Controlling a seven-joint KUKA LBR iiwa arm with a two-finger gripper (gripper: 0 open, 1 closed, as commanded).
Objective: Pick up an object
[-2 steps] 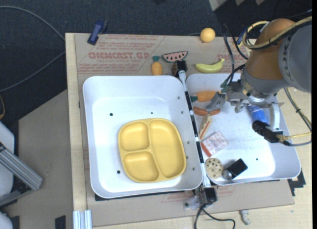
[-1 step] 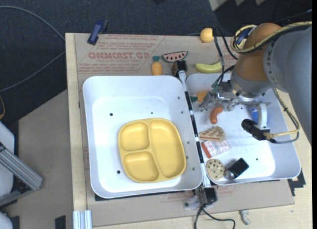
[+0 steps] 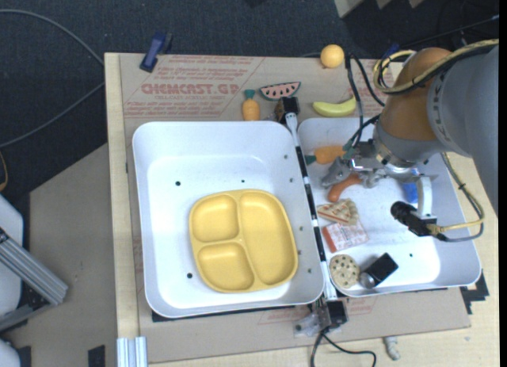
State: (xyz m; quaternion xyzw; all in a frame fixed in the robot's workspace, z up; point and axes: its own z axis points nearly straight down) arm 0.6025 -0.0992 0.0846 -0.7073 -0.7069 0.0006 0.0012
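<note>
Two bins [image 3: 158, 151], one yellow tray [image 3: 242, 240]

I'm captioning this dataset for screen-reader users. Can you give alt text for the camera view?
A grey robot arm with an orange band reaches from the right, its gripper low over small toy foods in the right white bin, including a sausage and a pizza slice. The left bin holds a yellow divided plate.
</note>
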